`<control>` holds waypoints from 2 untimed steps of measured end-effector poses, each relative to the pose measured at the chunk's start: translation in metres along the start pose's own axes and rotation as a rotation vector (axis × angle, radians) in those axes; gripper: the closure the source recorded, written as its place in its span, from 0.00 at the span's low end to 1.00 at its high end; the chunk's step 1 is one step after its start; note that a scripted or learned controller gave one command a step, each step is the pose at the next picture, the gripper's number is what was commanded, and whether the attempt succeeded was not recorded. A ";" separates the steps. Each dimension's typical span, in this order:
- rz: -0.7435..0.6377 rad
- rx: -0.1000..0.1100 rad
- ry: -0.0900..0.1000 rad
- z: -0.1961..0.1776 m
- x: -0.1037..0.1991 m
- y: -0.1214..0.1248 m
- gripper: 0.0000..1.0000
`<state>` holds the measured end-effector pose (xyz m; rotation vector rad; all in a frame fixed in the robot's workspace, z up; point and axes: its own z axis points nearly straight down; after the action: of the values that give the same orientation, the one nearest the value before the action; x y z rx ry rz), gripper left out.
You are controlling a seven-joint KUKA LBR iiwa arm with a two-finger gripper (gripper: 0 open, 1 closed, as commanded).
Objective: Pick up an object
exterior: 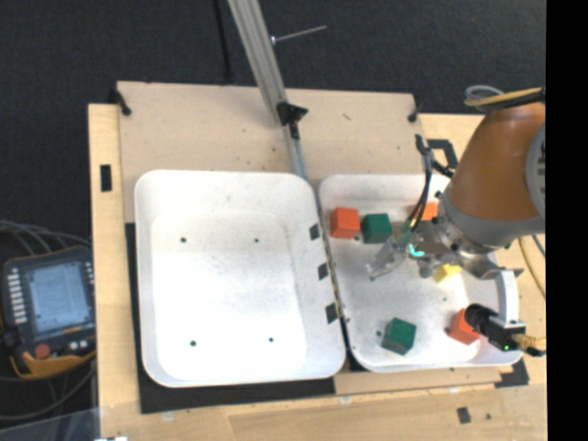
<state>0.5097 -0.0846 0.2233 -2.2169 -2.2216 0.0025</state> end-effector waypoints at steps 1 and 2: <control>0.005 -0.005 -0.001 -0.002 0.000 0.001 0.00; 0.004 0.002 -0.002 0.054 -0.006 0.009 0.00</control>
<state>0.5188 -0.0906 0.1695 -2.2222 -2.2169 0.0067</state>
